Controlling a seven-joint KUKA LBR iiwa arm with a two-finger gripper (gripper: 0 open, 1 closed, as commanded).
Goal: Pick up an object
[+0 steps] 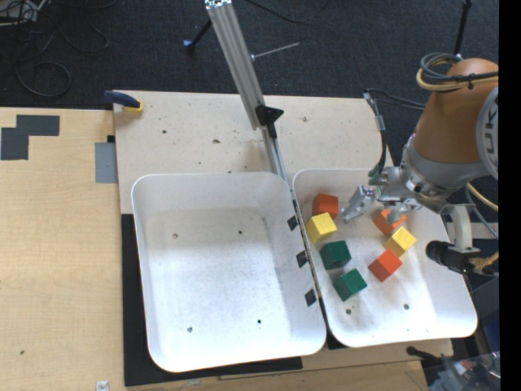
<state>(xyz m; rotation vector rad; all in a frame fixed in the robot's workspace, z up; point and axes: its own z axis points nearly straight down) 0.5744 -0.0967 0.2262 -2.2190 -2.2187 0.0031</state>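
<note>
Here the grey and orange arm (452,120) reaches in from the right over the right bin (423,320), while the left bin (220,275) lies beside it. The gripper (366,202) hangs low above the blocks; whether it is open or closed cannot be told. The nearest pick looks to be the yellow block (322,226), just down and left of the tool, touching an orange block (326,204) behind it. Two green blocks (334,254) lie nearer the front.
</note>
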